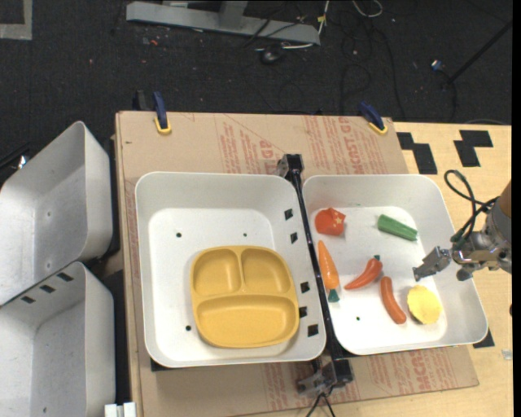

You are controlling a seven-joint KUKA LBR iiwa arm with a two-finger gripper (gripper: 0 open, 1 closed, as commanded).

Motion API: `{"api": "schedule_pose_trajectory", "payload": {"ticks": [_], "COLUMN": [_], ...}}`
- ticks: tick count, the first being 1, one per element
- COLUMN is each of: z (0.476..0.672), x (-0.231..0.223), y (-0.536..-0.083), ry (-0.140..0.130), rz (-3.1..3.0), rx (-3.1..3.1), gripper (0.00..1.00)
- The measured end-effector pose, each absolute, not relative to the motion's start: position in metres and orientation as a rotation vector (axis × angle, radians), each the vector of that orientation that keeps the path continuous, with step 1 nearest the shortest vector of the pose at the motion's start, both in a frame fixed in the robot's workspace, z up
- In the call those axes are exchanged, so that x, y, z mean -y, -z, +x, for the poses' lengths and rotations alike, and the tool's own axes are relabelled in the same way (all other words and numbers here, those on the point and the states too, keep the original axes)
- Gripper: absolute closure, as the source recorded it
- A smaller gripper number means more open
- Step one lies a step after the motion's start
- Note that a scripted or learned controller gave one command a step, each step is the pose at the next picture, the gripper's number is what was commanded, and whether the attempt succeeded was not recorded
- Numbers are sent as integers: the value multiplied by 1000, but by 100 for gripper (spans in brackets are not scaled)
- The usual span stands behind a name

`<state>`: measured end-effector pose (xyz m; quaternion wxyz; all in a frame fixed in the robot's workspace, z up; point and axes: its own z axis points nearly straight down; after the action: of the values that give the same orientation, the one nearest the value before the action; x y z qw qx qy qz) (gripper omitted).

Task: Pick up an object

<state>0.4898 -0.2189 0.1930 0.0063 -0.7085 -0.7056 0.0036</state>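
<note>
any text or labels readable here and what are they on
Red printed lettering on the brown board under the bins: it appears upside down or mirrored and too faint to read.
A further patch of the same red print on the board's bottom right corner: also unreadable.
Black and tan block pattern at the top right: a marker pattern, no words.
Nothing legible on the bins, yellow tray or toy foods.

My worktop is a tan board printed with faint red lettering, held along its far edge by two yellow-and-blue clamps, one near each far corner. Beyond that edge lies dark, speckled floor strewn with black cables and a grey metal bracket. Off the worktop's left edge sit two pale grey containers. Past the right edge is a tan surface with black squares.
</note>
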Motion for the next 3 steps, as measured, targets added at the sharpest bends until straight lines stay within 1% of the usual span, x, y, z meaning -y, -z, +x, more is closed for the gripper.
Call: {"api": "schedule_pose_trajectory", "payload": {"ticks": [1,3], "z": [493,498], "x": [218,221], "y": [-200,-112], "ry": [-1,-3], "rz": [-2221,-2221], "rx": [2222,2217], "gripper": [0,0]}}
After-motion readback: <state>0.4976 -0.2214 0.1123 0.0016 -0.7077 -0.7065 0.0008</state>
